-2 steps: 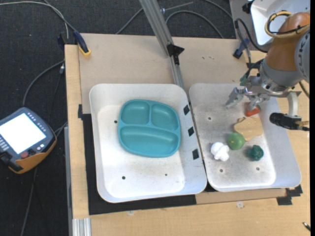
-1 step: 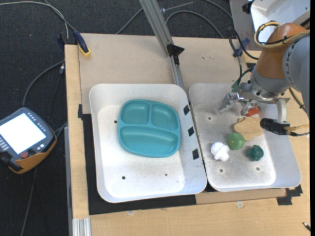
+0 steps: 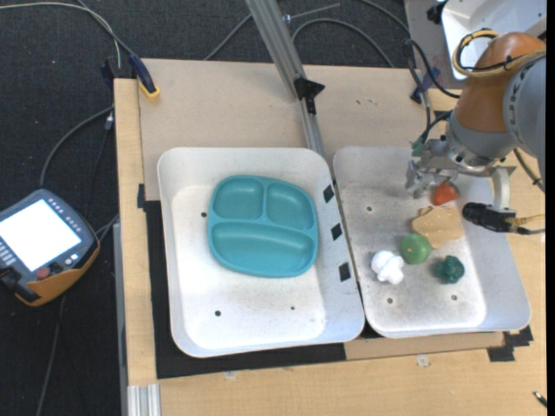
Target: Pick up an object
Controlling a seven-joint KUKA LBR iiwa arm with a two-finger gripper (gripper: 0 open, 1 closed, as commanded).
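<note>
The small red-orange object (image 3: pixel 445 194) lies in the right bin (image 3: pixel 381 315), near its far right side and just above a tan slab-like piece (image 3: pixel 438 225); a green ball (image 3: pixel 415 249), a white lump (image 3: pixel 387 266) and a dark green piece (image 3: pixel 449 270) sit nearer the camera. The gripper (image 3: pixel 422 180) is low, right beside the red-orange object on its left, but I cannot tell how wide it stands or whether anything is between its tips. This looks like the approach-to-grasp step, and the next move likely calls for centring over one object before closing. The left bin (image 3: pixel 186 319) carries a teal divided plate (image 3: pixel 263 225).
</note>
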